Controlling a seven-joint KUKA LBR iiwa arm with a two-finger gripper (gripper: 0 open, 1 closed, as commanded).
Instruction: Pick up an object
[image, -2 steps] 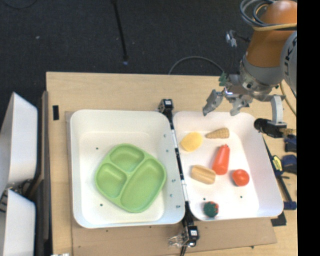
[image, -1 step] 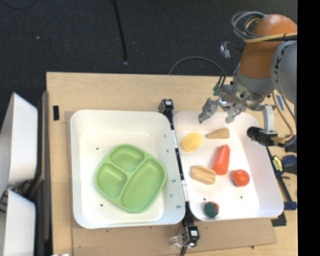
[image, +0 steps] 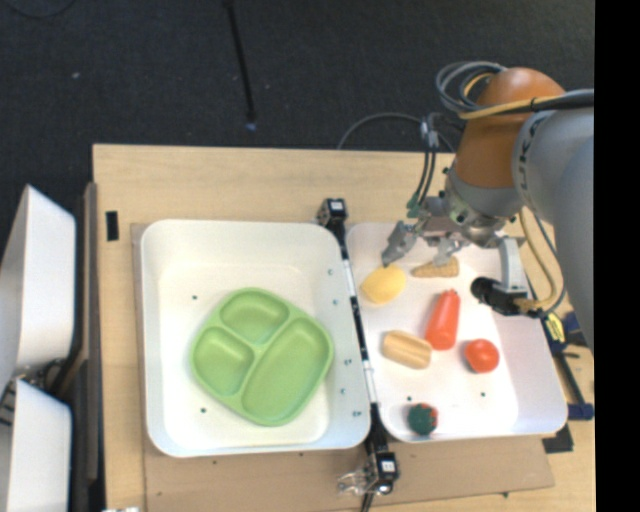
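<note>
The right bin (image: 500, 405) holds a yellow lemon (image: 383, 285), a tan wedge (image: 436, 267), an orange-red bottle-like piece (image: 442, 319), a tan bun (image: 406, 349), a red tomato (image: 481, 355) and a small dark green and red piece (image: 423, 419). My gripper (image: 420, 247) hangs over the back of this bin, just above and between the lemon and the tan wedge. Its fingers are spread open with nothing between them.
The left bin (image: 170, 270) carries a green divided plate (image: 262, 355). A ridge with black clips (image: 332, 211) separates the two bins. The arm's grey body and orange band (image: 500, 130) stand over the right bin's back right corner.
</note>
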